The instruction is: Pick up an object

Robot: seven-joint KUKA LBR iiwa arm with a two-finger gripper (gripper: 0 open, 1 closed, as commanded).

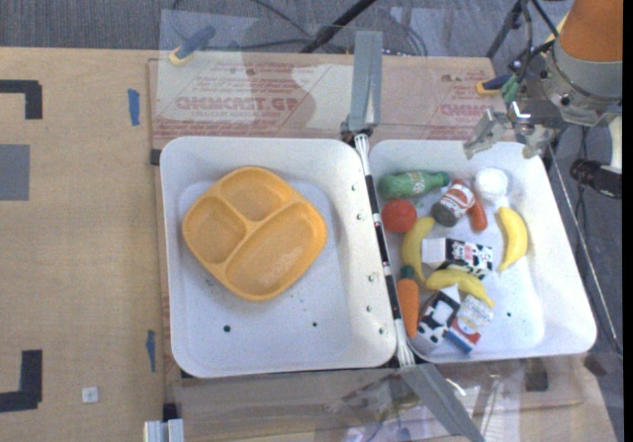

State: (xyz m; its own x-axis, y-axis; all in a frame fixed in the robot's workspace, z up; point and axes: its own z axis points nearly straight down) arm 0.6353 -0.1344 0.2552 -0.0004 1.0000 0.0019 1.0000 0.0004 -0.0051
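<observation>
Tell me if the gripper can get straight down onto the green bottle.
Probably yes. The gripper hangs open over the right bin's far edge, and the green bottle lies uncovered there, though a tomato crowds it.

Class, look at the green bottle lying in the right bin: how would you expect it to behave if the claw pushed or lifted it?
The green bottle lies on its side, so a sideways push would probably roll it. Its surface looks smooth and shiny, so it may slip in a pinch. It sits close to the red tomato, which a nudge could disturb. The claw hangs above the bin's far edge.
</observation>
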